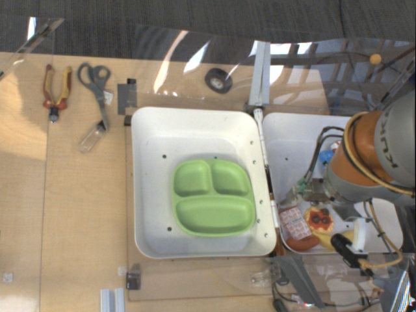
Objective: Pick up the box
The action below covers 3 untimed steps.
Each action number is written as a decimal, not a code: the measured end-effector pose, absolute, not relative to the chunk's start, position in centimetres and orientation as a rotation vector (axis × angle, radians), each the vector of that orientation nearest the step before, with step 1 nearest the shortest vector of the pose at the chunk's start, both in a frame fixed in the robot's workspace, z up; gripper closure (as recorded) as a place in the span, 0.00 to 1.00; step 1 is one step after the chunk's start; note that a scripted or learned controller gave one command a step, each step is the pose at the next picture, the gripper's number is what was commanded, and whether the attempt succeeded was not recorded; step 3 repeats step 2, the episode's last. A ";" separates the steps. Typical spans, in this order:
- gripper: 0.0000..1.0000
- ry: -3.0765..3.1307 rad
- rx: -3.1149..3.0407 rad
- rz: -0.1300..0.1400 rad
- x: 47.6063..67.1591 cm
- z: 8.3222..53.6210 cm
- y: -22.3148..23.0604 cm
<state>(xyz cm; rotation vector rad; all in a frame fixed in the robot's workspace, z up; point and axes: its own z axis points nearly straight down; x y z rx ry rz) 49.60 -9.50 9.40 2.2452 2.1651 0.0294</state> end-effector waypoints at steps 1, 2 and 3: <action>0.00 2.133 2.269 0.027 49.6 9.4 -9.2; 0.00 2.141 2.262 0.027 49.6 9.4 -9.2; 0.00 2.141 2.262 0.027 49.6 9.4 -9.2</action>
